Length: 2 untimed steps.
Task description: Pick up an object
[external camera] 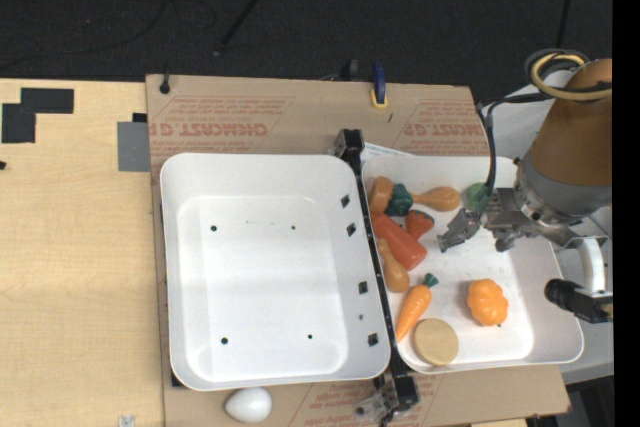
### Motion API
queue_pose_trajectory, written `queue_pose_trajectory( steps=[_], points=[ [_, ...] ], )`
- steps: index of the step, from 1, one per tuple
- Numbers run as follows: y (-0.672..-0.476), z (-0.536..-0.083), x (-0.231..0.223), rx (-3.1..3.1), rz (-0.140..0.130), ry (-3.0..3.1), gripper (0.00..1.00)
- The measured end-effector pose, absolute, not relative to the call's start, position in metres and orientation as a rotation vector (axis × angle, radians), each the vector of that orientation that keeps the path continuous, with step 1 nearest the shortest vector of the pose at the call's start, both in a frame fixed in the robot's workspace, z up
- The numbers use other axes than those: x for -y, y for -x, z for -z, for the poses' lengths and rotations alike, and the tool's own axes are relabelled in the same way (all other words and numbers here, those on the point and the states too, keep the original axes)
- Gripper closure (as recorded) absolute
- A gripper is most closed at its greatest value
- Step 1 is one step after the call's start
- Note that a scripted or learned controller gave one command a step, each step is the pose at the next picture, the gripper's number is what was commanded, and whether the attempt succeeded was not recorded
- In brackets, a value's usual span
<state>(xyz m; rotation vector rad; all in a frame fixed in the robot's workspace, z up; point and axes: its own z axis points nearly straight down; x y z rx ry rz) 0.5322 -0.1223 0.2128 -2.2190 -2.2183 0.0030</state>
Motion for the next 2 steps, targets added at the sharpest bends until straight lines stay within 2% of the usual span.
queue_pose_trajectory(
  steps=[1,2],
  points=[
    [-0.557,-0.092,0.088,2.226,-0.003,2.239,0.00],
    [-0.605,-0.088,0.092,2.223,-0.008,2.227,0.00]
  ],
)
